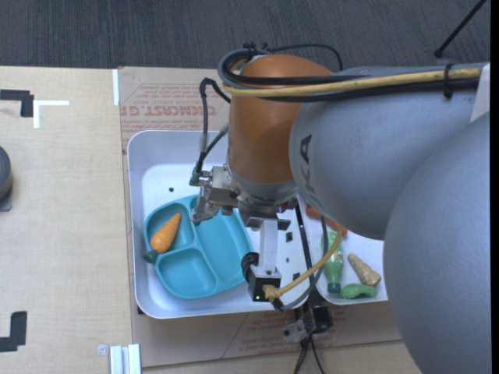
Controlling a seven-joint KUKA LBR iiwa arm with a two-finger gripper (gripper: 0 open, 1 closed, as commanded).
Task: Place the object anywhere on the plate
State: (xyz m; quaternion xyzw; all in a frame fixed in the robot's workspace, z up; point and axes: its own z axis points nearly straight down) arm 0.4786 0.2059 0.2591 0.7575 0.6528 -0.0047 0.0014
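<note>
Orange toy carrot (165, 232) lies diagonally in the teal plate (214, 267), left of the gripper (204, 209); claw state indeterminable.

A: What does the arm (405, 185) look like?

B: It is thick and rounded, with smooth grey shells. Above the wrist there is a wide orange band (261, 123), shaped like a dome.

A: Are there cables?

B: Yes. Black cables (257, 57) loop over the orange part, and a yellow-tan hose (390, 76) runs along the grey link. Dark letters are printed on the grey shell (304, 166).
</note>
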